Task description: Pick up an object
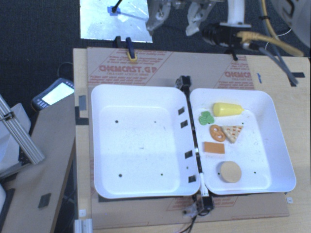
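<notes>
Your end effector [177, 19] hangs at the top of the view, above the dark floor beyond the counter [146, 62], well apart from both bins. Its two pale fingers [158, 17] stand apart with nothing between them.

The objects you could pick all lie in the right bin [279, 144]. A yellow banana-like piece [227, 109] lies near the far wall, and a small green piece [206, 118] sits just beside its left end. Below them you see a brown pretzel shape [217, 132] touching a tan wedge with a grid pattern [233, 133]. An orange flat block [214, 148] lies just below the pretzel, and a round tan disc [229, 172] rests nearer the front wall.

The left bin [141, 140] lies beside it, joined along a dark hinged strip [190, 135] between the two.

On the brown board under the bins you can read red print, "CHEMCAST GP" [127, 68], at the far left; the same print at the far right [238, 74] is too broken up to read in full. A shiny metal sheet [114, 12] lies on the floor beyond the counter, and a lit screen device [54, 94] sits off the counter's left edge
</notes>
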Robot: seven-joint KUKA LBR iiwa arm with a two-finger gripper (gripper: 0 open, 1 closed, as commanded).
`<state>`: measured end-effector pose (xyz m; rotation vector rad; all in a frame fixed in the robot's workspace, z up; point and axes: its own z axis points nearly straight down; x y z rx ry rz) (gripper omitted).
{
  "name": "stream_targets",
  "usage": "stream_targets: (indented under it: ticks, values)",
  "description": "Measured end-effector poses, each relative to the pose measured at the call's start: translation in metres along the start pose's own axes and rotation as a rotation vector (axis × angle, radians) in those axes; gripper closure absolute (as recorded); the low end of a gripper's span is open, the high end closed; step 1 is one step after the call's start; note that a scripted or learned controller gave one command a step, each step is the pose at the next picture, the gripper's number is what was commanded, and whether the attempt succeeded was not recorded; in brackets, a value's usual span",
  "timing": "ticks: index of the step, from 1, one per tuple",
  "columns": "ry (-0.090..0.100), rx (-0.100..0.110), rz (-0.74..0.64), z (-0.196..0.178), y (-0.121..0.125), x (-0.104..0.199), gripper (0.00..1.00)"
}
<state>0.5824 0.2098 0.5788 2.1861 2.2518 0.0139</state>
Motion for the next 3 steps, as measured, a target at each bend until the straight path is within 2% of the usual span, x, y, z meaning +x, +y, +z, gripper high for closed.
stream_targets:
  ticks: [1, 2, 3]
  values:
    - [0.001, -0.003, -0.004, -0.012, 0.0, 0.0, 1.0]
    - [0.001, -0.002, -0.006, -0.011, 0.0, 0.0, 0.0]
    - [0.002, -0.005, -0.01, -0.023, 0.0, 0.0, 1.0]
